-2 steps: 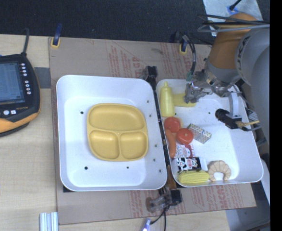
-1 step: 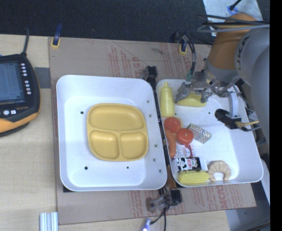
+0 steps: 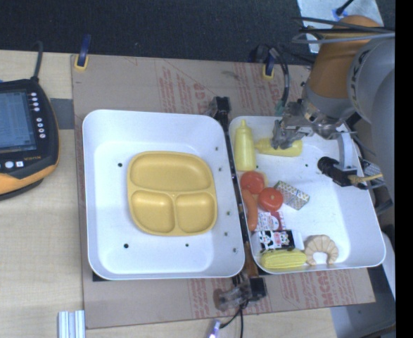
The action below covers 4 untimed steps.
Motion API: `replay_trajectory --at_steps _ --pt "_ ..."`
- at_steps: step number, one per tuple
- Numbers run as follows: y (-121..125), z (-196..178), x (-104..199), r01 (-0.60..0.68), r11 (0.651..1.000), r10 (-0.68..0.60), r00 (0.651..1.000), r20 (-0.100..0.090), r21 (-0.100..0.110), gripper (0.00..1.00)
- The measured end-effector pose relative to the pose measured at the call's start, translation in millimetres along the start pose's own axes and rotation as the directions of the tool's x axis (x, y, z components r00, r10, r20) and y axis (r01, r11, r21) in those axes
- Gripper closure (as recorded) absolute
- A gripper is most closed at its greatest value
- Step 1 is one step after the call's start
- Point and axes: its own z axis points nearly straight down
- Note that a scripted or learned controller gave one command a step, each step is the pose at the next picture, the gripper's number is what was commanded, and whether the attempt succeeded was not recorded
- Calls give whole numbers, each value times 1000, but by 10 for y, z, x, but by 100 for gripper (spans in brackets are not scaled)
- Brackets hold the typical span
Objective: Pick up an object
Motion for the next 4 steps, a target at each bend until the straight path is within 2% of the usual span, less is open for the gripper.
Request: replay_trajectory --at_steps 1,2,3,4 --pt "-1 1 0 0 1000 0 1000 0 0 0" --pt "47 290 -401 -1 1000 1 1000 -5 -15 0" --pt "7 -24 -1060 -4 1000 4 1000 -11 -5 0" --pt "-612 247 42 2 1000 -2 1000 -10 -1 0"
